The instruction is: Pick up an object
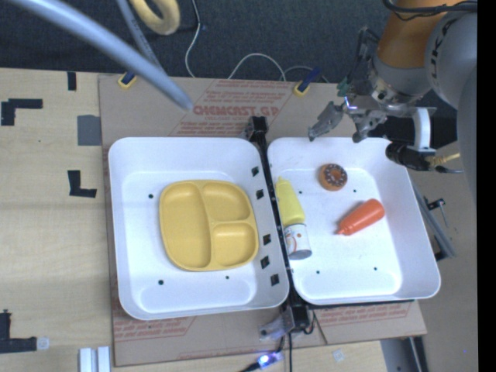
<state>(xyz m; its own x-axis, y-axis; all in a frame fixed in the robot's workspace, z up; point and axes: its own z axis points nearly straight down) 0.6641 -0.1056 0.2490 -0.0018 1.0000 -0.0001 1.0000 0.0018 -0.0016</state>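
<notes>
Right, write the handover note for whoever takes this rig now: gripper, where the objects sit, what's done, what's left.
Gripper: open, holding nothing, raised over the far rim of the right bin.
Right bin: small brown doughnut near the far side, orange carrot mid-bin, yellow bottle lying along the left wall.
Left bin: yellow divided plate.
Done: nothing picked yet.
Left: descend, close on one object, lift. The doughnut is nearest the gripper.

Robotics lab: cardboard-lined bench (46, 208), twin white bins (124, 161), cables (232, 64).

smooth glossy plastic bins (124, 208), matt yellow plastic tray (208, 225).
</notes>
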